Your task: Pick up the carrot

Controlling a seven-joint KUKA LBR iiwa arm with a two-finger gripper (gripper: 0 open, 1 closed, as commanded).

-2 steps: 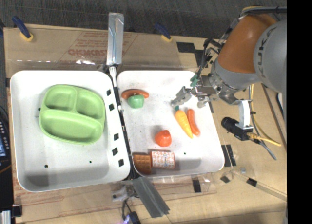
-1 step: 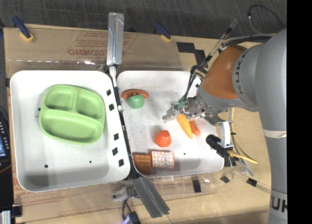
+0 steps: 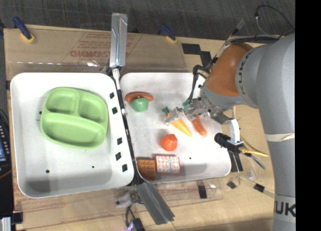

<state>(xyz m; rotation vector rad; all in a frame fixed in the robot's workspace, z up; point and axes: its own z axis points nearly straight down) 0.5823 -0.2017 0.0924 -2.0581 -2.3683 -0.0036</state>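
1. The left bin (image 3: pixel 20 124) holds a green divided tray (image 3: pixel 75 117), lying flat towards its upper left.
2. The right bin (image 3: pixel 150 82) holds the loose items: a green piece with an orange-brown cap (image 3: pixel 140 102) at upper left, a tomato (image 3: pixel 169 142) in the middle, and a patterned can (image 3: pixel 166 164) beside a waffle-like piece (image 3: pixel 146 167) at the lower edge.
3. The carrot (image 3: pixel 199 126) lies in the right bin, right of centre, beside a yellow-orange wedge (image 3: pixel 181 126).
4. The gripper (image 3: pixel 176 114) sits low over those two; I cannot tell how it is set, or whether it has hold of anything.
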